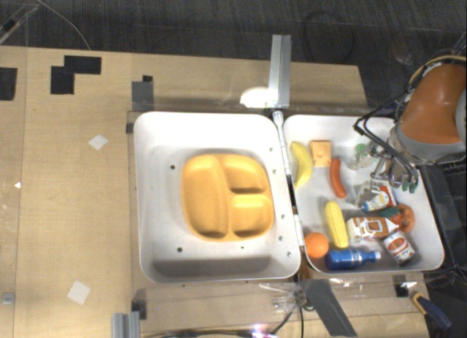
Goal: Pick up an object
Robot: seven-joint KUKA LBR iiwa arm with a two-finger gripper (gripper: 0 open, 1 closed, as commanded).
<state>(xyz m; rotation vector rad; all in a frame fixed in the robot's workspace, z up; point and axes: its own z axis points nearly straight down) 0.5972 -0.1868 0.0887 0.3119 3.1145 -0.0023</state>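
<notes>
- Here the end effector (392, 176) hangs low over the right bin (436, 256), near its right wall, with cables and fittings around it; whether its fingers are spread or pressed together I cannot tell, and no object shows between them.
- Just below it lies a small carton (377, 199), with a round reddish item (403, 217) beside that.
- Further toward the bin's near edge sit a brown-and-white packet (371, 226), a red can (398, 247) and a blue bottle (352, 258) lying on its side.
- Left of these are a corn cob (336, 224) and an orange (317, 245).
- Toward the far side lie a sausage (336, 177), a cheese wedge (320, 152) and a banana (300, 163) by the bin's left wall.
- The arm (434, 110), with its orange band, rises from the right.
- The left bin (157, 183) holds a yellow divided tray (226, 194) with 3 compartments.
- Both bins rest on the bench (66, 205).
</notes>
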